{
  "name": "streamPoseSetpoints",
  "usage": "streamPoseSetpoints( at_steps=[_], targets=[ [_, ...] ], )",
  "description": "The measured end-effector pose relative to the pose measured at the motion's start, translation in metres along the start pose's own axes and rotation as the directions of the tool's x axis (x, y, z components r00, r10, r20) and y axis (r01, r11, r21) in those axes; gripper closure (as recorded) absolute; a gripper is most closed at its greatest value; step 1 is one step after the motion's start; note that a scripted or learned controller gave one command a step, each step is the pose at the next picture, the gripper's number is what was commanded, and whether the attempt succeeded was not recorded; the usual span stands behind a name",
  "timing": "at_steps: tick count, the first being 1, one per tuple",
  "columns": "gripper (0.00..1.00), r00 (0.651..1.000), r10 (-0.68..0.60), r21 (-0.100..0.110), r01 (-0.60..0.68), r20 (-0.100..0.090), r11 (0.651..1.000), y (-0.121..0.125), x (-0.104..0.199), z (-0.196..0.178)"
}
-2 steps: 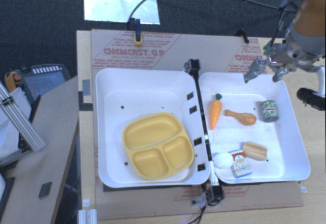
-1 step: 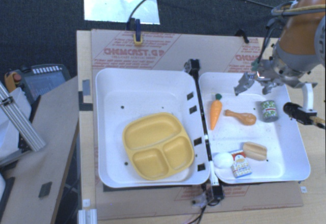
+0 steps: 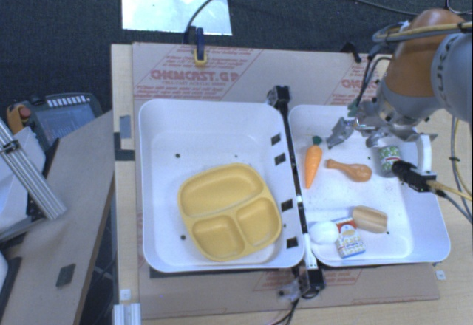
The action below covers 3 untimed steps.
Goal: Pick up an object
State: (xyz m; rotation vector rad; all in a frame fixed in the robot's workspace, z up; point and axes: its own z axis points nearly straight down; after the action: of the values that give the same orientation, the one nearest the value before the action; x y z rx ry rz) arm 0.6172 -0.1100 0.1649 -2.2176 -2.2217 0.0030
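My gripper (image 3: 355, 137) hangs over the back of the right bin (image 3: 432, 238), open, with nothing between its fingers. Just left of it lies an orange carrot (image 3: 313, 164) beside the divider. A brown toy drumstick (image 3: 350, 169) rests a little below the gripper. A small greenish can (image 3: 386, 159) stands to the gripper's lower right, close to the wrist. Toward the front are a tan bread roll (image 3: 369, 219), a white egg (image 3: 323, 232) and a small printed carton (image 3: 349, 238).
The left bin (image 3: 159, 168) holds a yellow divided tray (image 3: 230, 210). A black clip strip (image 3: 290, 168) runs along the wall between the bins. Bare white floor shows at the right bin's front right.
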Motion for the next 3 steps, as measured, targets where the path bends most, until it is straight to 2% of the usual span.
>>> streamPoseSetpoints(
  at_steps=[1, 2, 3],
  targets=[
    [0.00, 1.000, 0.003, -0.007, -0.003, 0.003, 1.000, 0.000, -0.002, 0.059],
    [1.00, 1.000, 0.002, -0.009, -0.002, 0.002, 1.000, 0.001, -0.001, 0.047],
    [1.00, 1.000, -0.002, -0.010, 0.002, 0.001, 1.000, -0.005, 0.004, -0.012]
  ],
)
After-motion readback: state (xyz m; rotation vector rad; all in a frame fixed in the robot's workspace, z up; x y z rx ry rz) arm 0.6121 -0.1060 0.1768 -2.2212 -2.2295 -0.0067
